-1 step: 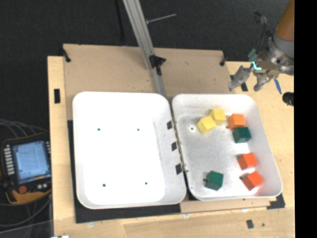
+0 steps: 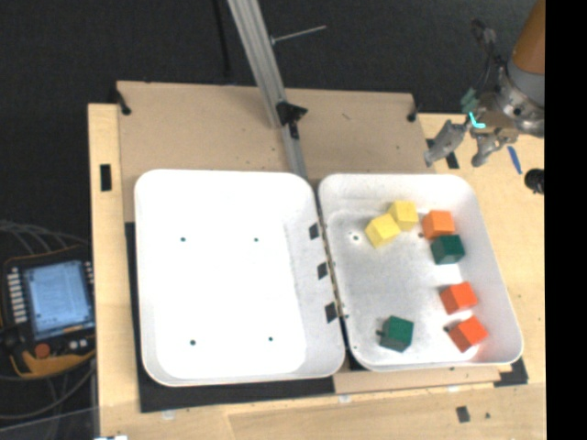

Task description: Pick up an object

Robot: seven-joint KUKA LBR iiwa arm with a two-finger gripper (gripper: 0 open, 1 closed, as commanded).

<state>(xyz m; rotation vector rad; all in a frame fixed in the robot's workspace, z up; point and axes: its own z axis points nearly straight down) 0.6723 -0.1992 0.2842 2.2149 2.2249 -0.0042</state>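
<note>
The end effector (image 2: 465, 145) hangs over the bare worktop (image 2: 367, 122) just beyond the far rim of the right-hand shallow white bin (image 2: 417, 186). Its two grey fingers (image 2: 442, 143) stand apart, with nothing between them. The grey arm with its orange band (image 2: 527, 49) comes in from the upper right corner.

All the small blocks lie in the right-hand bin. Two yellow cubes (image 2: 393, 224) sit touching each other near the bin's far middle. Just beside them to the right is an orange cube (image 2: 438, 223), and a dark green cube (image 2: 448, 248) touches its near side. Further toward the near edge, along the right wall, are two more orange-red cubes (image 2: 462, 314), one behind the other and close together. A second dark green cube (image 2: 396, 333) sits apart from the rest, near the bin's near left corner.

The left-hand shallow white bin (image 2: 225, 273) sits beside it, the two rims touching. A slanted metal post (image 2: 261, 62) rises from behind the bins. A handheld control pendant with a lit screen (image 2: 50, 305) lies off the worktop's left edge.
</note>
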